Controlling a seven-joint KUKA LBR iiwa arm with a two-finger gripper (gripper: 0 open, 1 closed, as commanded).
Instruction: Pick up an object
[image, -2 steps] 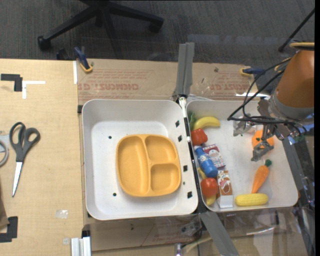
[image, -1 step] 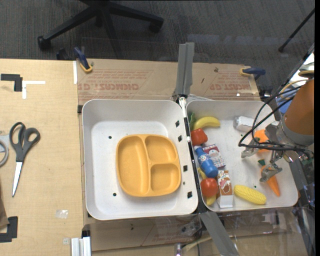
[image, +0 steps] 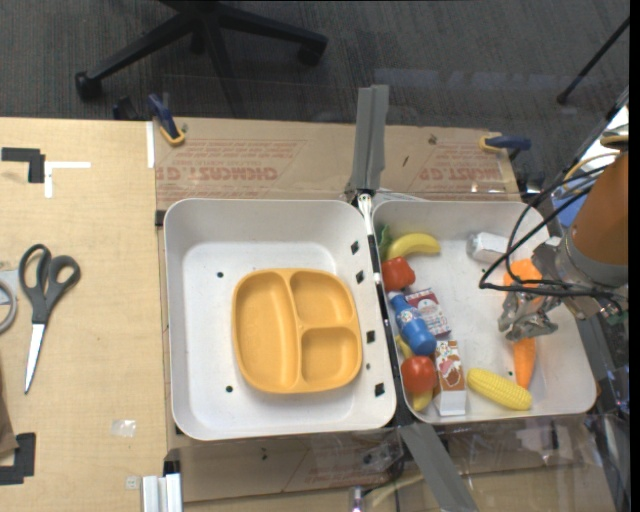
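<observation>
My gripper (image: 527, 320) is low over the right side of the right bin (image: 480, 300), right at the top end of an orange carrot (image: 523, 364) that lies on the bin floor. Nothing can be made out held in it. Another orange piece (image: 524, 270) lies just behind the gripper, partly under its cables. A yellow corn cob (image: 499, 389) rests at the front of the bin. Along the bin's left wall lie a banana (image: 413, 243), a red tomato (image: 398, 273), a blue bottle (image: 411, 324) and a second tomato (image: 418, 374).
A small carton (image: 450, 377) lies near the front, and a white item (image: 488, 243) at the back. The left bin (image: 190, 300) holds a yellow divided plate (image: 297, 330). Scissors (image: 42, 292) lie on the bench at far left.
</observation>
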